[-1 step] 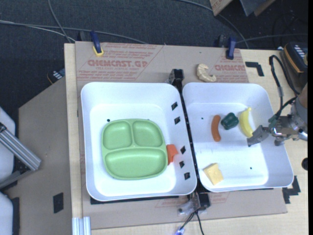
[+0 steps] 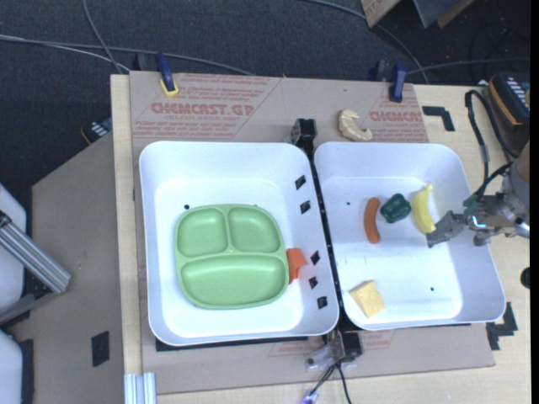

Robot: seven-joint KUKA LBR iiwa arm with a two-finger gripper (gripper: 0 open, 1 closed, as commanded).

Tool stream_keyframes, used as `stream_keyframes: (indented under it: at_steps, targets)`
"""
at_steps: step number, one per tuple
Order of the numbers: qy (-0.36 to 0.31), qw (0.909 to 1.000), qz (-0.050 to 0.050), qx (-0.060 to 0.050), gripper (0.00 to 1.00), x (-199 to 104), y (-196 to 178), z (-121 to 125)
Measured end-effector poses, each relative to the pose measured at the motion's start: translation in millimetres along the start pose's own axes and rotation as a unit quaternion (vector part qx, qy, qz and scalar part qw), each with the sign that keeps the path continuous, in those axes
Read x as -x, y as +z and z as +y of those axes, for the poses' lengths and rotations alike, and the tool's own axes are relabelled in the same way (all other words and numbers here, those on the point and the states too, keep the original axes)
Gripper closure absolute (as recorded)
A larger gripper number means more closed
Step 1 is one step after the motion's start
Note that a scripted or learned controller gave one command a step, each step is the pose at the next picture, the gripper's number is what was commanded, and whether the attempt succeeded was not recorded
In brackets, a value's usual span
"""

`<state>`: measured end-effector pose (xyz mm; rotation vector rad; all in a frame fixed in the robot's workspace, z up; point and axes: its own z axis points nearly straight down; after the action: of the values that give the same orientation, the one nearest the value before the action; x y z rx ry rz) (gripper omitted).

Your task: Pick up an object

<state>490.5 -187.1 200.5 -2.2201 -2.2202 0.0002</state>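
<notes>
The right bin [image 2: 438, 162] holds a yellow banana [image 2: 424, 209], a dark green object [image 2: 395, 208], an orange-red sausage [image 2: 371, 220] and a yellow cheese wedge [image 2: 366, 298] near its front edge. My gripper [image 2: 459, 225] hangs low over the bin's right side, just right of and slightly below the banana. It looks apart from the banana, and nothing shows in its grip. The arm reaches in from the right edge.
The left bin [image 2: 160, 175] holds a green divided plate [image 2: 232, 255] with a small orange piece [image 2: 296, 264] at its right rim. A beige object [image 2: 354, 124] lies on the cardboard behind the bins. Black clips line the wall between the bins.
</notes>
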Motion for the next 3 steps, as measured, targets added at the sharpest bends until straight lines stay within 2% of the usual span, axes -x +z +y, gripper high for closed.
stream_keyframes:
  at_steps: [2,3]
  targets:
    - [0.0,1.0,0.001,-0.003,0.0,-6,116,-3]
    - [0.001,1.0,0.0,0.001,1.0,-6,101,-1]
